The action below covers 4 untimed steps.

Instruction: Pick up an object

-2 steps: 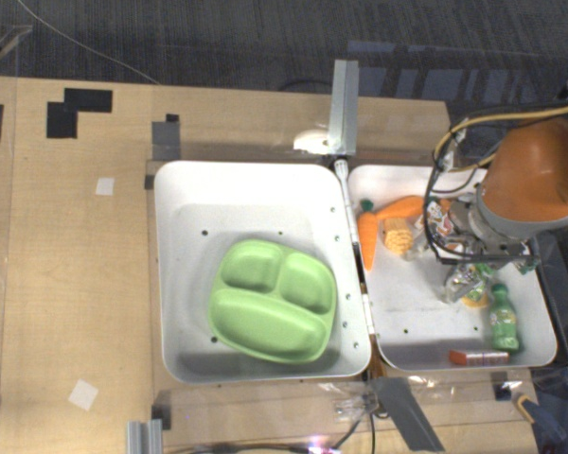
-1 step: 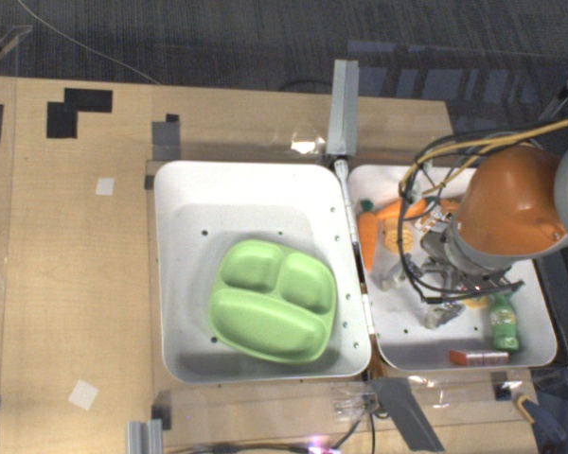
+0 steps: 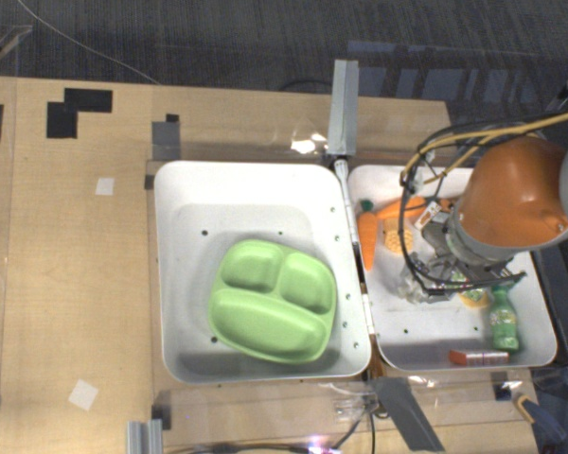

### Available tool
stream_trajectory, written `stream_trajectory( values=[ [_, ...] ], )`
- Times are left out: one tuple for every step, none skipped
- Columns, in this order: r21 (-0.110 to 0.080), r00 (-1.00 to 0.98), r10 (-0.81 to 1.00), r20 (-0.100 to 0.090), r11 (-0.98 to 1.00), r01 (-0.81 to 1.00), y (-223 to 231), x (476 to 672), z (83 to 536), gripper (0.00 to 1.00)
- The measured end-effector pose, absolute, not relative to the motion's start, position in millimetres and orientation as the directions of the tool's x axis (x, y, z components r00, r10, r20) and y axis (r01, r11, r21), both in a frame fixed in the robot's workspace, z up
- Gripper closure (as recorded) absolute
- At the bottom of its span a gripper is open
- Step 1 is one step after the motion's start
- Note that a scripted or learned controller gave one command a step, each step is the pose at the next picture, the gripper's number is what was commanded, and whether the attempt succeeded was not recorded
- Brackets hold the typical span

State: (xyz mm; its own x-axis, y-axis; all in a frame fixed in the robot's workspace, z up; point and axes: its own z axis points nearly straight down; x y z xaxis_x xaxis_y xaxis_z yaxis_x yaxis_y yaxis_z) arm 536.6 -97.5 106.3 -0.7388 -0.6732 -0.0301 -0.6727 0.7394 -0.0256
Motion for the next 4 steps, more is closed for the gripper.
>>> stream_trajectory(
  values=[
    [-0.015,-0.742,-0.67,-0.017,0.742,-0.67,-60.0,599.9,229.3,1.0],
    [-0.01,-0.374,-0.927,-0.005,0.374,-0.927,-128.6,659.4,241.7,1.0],
    [-0.019,-0.372,-0.928,-0.013,0.373,-0.928,-124.5,662.3,255.9,1.0],
    [-0.006,-0.044,-0.999,-0.002,0.044,-0.999,-206.2,656.9,176.1,1.0]
  ],
)
